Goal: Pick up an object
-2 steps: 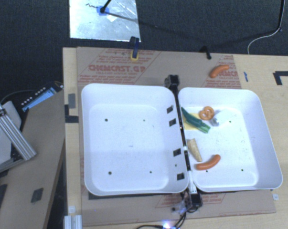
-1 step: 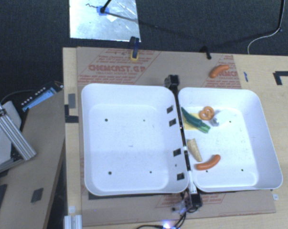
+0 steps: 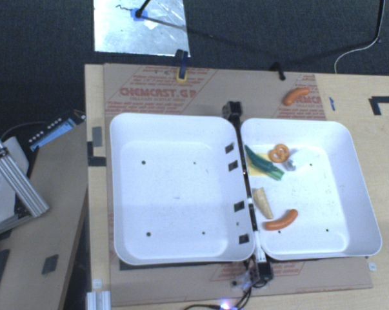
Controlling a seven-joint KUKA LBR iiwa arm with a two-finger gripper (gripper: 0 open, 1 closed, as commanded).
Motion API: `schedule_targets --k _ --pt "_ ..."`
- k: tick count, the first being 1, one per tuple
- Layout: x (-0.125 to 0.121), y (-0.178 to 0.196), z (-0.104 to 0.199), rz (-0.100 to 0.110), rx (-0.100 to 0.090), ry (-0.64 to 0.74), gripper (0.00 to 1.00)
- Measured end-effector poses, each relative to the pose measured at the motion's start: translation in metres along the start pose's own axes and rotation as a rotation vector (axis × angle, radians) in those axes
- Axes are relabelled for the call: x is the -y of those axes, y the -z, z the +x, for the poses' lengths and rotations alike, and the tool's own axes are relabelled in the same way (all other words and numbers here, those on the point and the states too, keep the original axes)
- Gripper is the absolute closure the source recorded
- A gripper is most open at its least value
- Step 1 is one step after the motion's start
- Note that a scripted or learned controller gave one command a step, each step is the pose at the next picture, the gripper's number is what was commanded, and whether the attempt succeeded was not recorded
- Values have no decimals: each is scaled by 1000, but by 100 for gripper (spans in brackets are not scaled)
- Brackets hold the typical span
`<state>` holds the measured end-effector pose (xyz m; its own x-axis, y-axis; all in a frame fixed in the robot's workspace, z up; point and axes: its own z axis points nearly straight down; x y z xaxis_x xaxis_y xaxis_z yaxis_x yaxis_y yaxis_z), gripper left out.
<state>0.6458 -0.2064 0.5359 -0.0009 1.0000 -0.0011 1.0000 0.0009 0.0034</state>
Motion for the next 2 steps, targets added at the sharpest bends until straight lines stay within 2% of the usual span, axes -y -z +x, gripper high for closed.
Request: schedule_targets --k 1,2 --pt "-23 -1 5 -1 1 4 100" --pt "11 0 0 0 0 0 100"
